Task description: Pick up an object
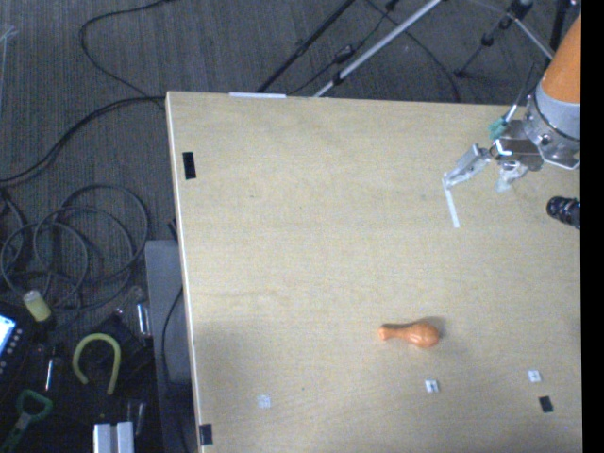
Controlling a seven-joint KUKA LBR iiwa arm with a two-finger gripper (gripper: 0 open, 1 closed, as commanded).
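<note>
We see the gripper point(460, 189) over the pale wooden bench point(311, 206), thin metal fingers spread, nothing between them. The orange toy point(411, 334), smooth and pear-shaped with a narrow neck, lies flat well below the gripper, slightly left of it.

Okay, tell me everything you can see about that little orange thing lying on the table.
The orange thing is small and shaped like a pear or a bowling pin, with a round bulb at the right and a thin neck pointing left. It looks smooth, maybe rubber or plastic. It lies flat on its side on the tan table, toward the near edge, with nothing else touching it.
</note>
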